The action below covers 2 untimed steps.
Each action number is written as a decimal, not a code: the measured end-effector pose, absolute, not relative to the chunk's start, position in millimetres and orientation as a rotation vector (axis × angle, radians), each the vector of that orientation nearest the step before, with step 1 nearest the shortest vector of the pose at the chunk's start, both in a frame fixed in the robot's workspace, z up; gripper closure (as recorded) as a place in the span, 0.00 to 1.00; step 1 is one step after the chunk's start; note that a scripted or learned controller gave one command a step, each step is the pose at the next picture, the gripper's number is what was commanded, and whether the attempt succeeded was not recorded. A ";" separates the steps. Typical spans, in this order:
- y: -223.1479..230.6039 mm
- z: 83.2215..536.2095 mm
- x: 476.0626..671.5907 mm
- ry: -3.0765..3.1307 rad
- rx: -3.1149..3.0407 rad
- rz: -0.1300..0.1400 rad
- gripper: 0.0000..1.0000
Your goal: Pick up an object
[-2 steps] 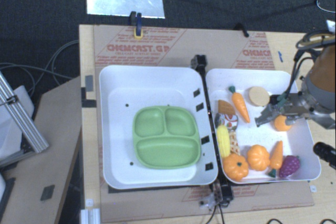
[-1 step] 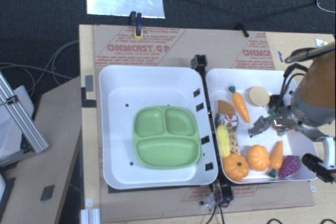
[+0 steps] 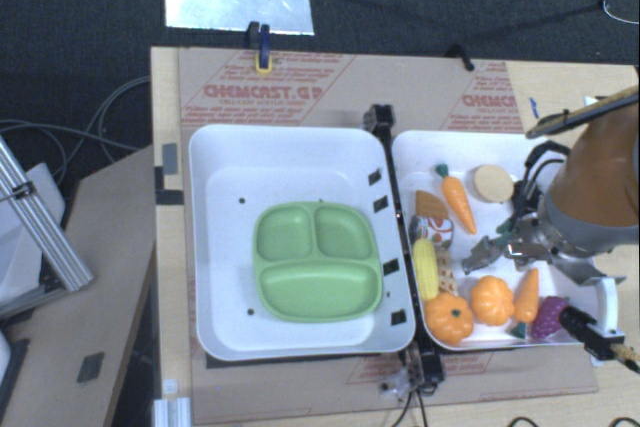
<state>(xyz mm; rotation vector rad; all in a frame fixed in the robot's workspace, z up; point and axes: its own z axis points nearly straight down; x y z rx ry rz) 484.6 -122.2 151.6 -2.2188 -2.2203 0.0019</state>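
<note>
Camera view from above gives you two white bins side by side on the tabletop [image 3: 330,80]. Your left bin [image 3: 215,215] carries a green divided plate [image 3: 318,260] with three compartments, lying near its middle. Your right bin [image 3: 420,147] holds all the toy food. Along its left side you see a yellow corn cob [image 3: 425,267] lying lengthwise, with a small can [image 3: 440,233] just beside it and a brown wedge-shaped piece [image 3: 430,204] above that. A carrot [image 3: 458,199] lies tilted near the upper middle, and a round beige piece [image 3: 492,182] sits just to its right. Along the near edge you have a small orange pumpkin [image 3: 449,317], a round orange fruit [image 3: 491,300] touching it, a second carrot [image 3: 526,294] standing more upright beside that, and a purple grape bunch [image 3: 549,317] at the right end.

The arm [image 3: 600,185] comes in from the right and covers the right part of that bin. Its gripper [image 3: 492,250] hangs over the middle of the bin, just above the orange fruit and near the second carrot. You can see grey metal parts pointing left, but you cannot tell whether the gripper is parted or closed, and nothing is visibly held in it.
</note>
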 end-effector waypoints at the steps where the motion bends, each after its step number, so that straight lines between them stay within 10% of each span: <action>1: -120.1 108.7 480.1 -2.220 -2.218 0.002 0.00; 2: -118.1 87.0 482.5 -2.223 -2.216 -0.009 0.00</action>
